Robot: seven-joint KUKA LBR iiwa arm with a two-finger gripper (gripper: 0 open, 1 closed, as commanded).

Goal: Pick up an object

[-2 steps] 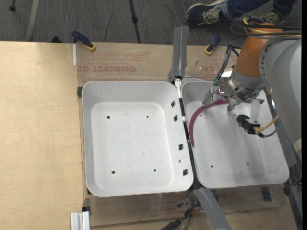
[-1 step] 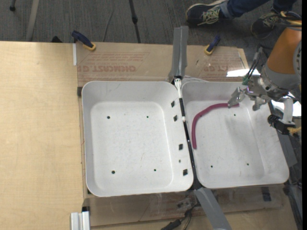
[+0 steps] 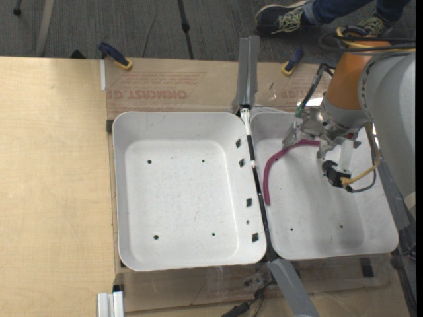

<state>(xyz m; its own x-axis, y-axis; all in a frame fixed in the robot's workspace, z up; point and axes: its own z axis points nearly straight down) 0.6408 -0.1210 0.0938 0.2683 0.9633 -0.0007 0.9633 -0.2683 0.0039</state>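
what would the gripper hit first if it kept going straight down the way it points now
Most likely the pink flexible strip lying in the right bin, or the bin floor beside it. The gripper hangs over the strip's upper end, but from this slanted view its height above it is unclear.

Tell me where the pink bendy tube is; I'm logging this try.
The pink bendy tube is in the right white bin, near its left wall, its upper end reaching up to the gripper.
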